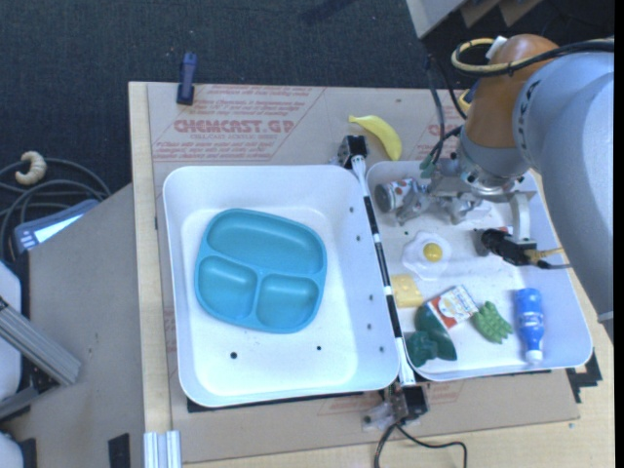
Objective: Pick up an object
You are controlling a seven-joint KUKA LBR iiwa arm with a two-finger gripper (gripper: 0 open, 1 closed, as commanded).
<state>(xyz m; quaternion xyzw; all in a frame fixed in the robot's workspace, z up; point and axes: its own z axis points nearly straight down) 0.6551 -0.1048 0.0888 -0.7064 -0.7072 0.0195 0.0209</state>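
Hovering low over the right bin's [575, 354] far end, the end effector [450, 195] sits near a fried egg [428, 252]; its opening cannot be determined. Blue bottle [529, 324], green toys [493, 323] and carton [453, 307] lie nearer. Left bin [185, 203] holds a blue tray [260, 270].
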